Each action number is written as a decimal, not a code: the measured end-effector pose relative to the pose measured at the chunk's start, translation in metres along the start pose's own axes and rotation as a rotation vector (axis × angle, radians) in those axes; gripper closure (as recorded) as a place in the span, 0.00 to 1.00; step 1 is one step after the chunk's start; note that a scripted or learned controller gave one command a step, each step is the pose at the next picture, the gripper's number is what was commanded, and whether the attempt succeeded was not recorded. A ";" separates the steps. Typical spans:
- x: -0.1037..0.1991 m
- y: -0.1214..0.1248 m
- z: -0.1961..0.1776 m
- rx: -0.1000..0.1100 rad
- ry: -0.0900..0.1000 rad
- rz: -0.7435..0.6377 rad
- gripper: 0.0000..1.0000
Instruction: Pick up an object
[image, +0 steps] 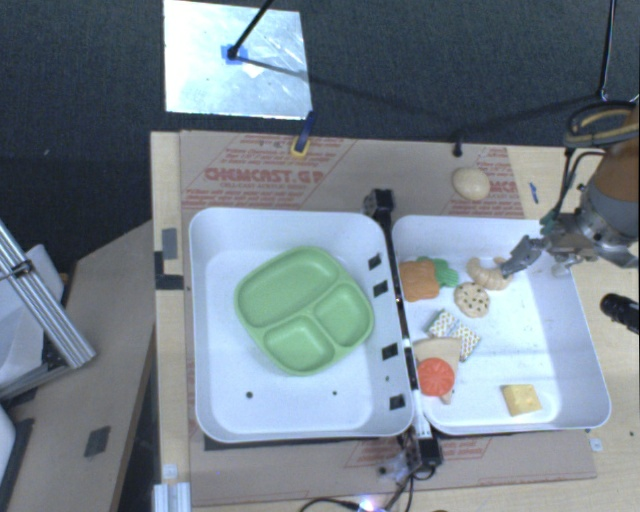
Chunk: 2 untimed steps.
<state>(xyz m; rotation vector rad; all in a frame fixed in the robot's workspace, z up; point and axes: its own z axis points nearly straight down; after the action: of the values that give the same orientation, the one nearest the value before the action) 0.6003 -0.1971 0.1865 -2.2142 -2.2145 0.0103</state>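
Beige peanut-looking toy sits right at the hand, likely its target; can't tell if it's gripping.

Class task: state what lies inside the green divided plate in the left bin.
The green divided plate sits in the left bin, and its three compartments show bare green surface with no food. The plate itself covers the bin floor beneath it, so anything under it cannot be seen.
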 end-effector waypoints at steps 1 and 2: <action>0.001 0.003 -0.009 -0.013 -0.003 -0.003 0.00; -0.007 0.000 0.050 -0.010 -0.002 -0.001 0.00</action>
<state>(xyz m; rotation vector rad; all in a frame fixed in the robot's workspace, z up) 0.5996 -0.2035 0.1365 -2.2193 -2.2222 0.0017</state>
